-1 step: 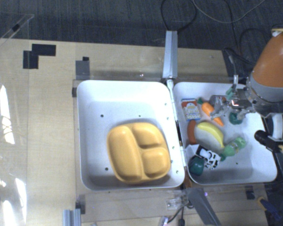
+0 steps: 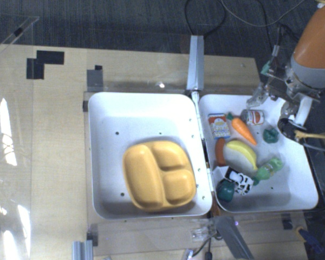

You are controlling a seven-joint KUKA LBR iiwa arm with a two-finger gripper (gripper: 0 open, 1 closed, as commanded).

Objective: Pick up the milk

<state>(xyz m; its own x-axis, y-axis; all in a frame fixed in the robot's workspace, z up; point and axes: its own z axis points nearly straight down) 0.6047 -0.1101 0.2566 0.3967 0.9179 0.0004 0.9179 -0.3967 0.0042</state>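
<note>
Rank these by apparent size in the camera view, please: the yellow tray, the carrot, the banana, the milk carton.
1. yellow tray, by far the largest.
2. banana.
3. carrot and milk carton: they look similar, and the carton is partly hidden by neighbours, so I will not rank them.
</note>
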